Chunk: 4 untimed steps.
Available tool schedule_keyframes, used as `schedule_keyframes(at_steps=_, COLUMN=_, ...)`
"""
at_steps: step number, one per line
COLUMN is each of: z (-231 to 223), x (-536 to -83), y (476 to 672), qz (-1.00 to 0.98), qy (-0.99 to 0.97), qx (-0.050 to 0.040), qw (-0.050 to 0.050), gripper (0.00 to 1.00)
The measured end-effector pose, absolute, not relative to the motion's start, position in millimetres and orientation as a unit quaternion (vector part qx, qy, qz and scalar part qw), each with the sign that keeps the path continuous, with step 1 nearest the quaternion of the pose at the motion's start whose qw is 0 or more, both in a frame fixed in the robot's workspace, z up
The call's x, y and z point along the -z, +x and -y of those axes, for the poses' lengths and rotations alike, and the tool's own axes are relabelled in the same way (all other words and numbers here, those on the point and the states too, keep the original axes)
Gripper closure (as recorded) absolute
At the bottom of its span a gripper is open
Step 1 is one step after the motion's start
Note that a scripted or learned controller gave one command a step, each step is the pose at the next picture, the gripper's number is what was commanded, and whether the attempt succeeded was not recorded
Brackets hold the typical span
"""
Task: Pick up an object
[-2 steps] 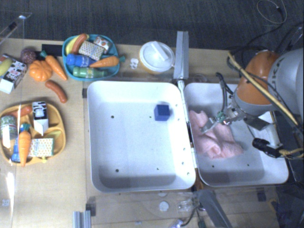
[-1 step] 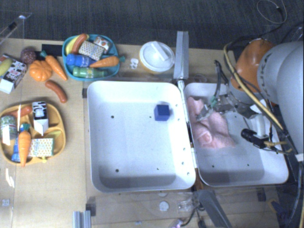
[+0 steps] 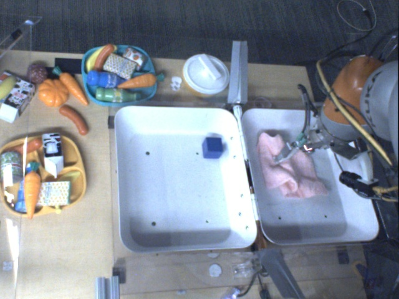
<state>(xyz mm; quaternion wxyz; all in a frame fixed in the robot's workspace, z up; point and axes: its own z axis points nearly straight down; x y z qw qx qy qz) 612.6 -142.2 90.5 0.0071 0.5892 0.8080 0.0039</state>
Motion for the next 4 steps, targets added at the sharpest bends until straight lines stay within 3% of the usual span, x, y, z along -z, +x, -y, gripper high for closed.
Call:
schedule_keyframes(at_steps=1, z=191, x=-90, y=610.9, qz=-0.735, qy=0.678, qx=-0.0042, qw=0.006, gripper=0.00)
schedule_keyframes(at_steps=2, z=185, x=-91, y=562.1, qz=-0.773, qy=0.635, qx=-0.0048, qw=0.008, gripper=0.00)
schedule_keyframes(at_steps=3, z=204, x=-91, y=560.8, qz=-0.786, qy=0.618, qx=-0.0050, qw=0.007, gripper=0.00)
schedule_keyframes(at_steps=4, z=203, x=-101, y=563.8, qz=-0.787, qy=0.617, qx=-0.0069, qw=0.008, gripper=1.00)
